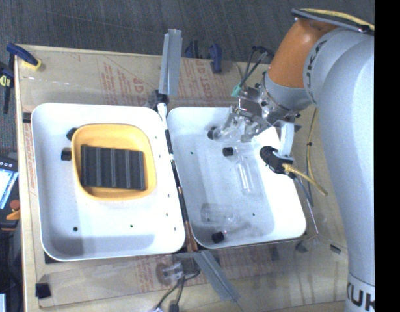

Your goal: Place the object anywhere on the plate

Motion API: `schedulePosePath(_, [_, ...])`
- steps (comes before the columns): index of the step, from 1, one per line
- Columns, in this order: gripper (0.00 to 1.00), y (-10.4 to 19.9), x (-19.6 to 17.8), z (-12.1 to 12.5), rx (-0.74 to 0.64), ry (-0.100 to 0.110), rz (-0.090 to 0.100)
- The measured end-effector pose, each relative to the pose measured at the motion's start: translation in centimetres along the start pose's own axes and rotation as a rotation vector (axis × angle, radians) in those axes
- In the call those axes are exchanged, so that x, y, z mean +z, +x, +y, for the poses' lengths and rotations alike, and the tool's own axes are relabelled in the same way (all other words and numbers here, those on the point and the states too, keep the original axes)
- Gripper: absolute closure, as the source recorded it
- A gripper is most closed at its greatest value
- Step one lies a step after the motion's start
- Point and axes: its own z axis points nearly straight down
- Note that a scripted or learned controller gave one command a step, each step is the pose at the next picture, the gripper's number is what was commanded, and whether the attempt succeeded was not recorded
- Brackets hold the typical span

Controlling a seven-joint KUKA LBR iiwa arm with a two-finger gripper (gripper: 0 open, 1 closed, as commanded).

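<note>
Though near the gripper (233,130), tube (244,174) apart.

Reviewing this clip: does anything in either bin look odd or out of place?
Nothing looks spilled or broken. A clear tube lies flat in the right bin, hard to see against the white. The yellow plate in the left bin carries a dark ridged block.

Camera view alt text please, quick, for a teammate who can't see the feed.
The gripper hangs over the top of the right bin, where clear plastic items lie on the floor. In the left bin sits a yellow plate carrying a dark ridged block. The grey arm enters from the right.
</note>
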Motion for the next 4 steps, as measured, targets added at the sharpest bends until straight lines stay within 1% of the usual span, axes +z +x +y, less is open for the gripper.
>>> schedulePosePath(1, [1.0, 6.5, 0.3, 0.1, -0.308, -0.003, -0.002])
schedulePosePath(2, [1.0, 12.0, 2.0, 0.3, -0.588, -0.003, -0.004])
schedulePosePath(3, [1.0, 15.1, 2.1, -3.7, -0.793, 0.0, -0.002])
schedulePosePath(4, [0.0, 15.0, 2.1, -3.7, -0.792, 0.0, -0.003])
